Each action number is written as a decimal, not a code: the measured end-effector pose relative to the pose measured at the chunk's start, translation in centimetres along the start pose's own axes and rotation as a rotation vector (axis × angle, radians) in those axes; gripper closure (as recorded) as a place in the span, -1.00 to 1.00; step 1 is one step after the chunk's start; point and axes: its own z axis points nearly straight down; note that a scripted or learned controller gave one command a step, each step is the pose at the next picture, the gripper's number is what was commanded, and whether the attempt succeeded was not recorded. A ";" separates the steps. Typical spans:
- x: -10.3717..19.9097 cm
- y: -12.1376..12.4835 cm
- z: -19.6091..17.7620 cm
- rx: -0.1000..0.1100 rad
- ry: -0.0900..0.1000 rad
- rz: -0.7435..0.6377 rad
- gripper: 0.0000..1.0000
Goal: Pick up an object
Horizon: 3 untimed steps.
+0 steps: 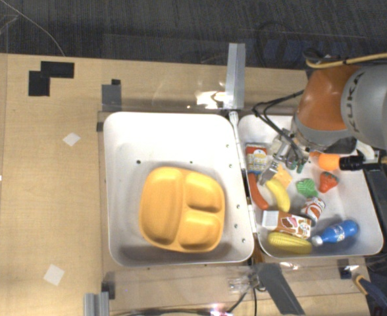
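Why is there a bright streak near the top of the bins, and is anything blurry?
Camera view: the streak is glare on the clear panel behind the left bin; soft shadow lies under the yellow tray; the gripper and the small toys look slightly soft.

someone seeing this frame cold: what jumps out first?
First, the big yellow divided tray lying alone in the left bin. Next, the grey arm with its orange band reaching in from the right, its gripper low over the right bin. That bin is crowded with toy food: a banana, a corn cob, a blue bottle and a strawberry.
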 end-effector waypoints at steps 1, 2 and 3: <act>-1.8 0.6 0.1 0.004 0.000 0.248 -1.00; -2.3 0.7 0.1 0.006 0.001 0.348 -1.00; 1.3 -2.9 0.0 0.002 0.002 0.354 -1.00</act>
